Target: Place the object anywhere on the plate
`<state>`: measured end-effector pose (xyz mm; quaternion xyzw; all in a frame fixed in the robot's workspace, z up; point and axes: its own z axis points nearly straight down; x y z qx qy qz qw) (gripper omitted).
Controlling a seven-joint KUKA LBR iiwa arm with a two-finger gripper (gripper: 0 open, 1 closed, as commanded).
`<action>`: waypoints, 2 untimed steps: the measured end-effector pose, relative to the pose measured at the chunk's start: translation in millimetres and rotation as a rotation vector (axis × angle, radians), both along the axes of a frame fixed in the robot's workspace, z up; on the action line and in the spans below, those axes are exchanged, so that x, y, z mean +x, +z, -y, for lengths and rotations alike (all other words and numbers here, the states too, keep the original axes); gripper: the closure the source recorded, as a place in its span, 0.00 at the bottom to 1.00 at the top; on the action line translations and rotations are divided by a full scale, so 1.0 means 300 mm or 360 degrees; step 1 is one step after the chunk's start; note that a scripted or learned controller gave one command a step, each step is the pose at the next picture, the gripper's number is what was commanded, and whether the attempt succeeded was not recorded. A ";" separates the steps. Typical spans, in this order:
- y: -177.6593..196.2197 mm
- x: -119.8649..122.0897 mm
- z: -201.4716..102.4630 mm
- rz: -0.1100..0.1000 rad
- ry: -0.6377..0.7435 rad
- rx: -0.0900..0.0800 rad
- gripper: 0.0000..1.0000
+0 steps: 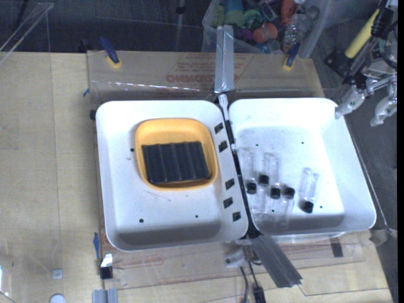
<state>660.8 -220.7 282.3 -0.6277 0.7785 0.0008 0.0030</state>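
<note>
Gripper (pixel 366 103) at upper right of frame, can't tell its state. Vials (pixel 278 185) lie lower left of it in right bin, long axes near vertical. Plate (pixel 146 133) in left bin, further left.

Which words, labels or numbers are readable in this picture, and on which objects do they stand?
Red printed lettering on the clear plastic sheet behind the two shallow white bins: too blurred to read.
The yellow plate, its dark ribbed insert and the clear vials with black caps carry no readable text.
</note>
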 end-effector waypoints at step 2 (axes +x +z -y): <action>-0.032 0.020 0.007 -0.0001 0.0932 0.0000 0.00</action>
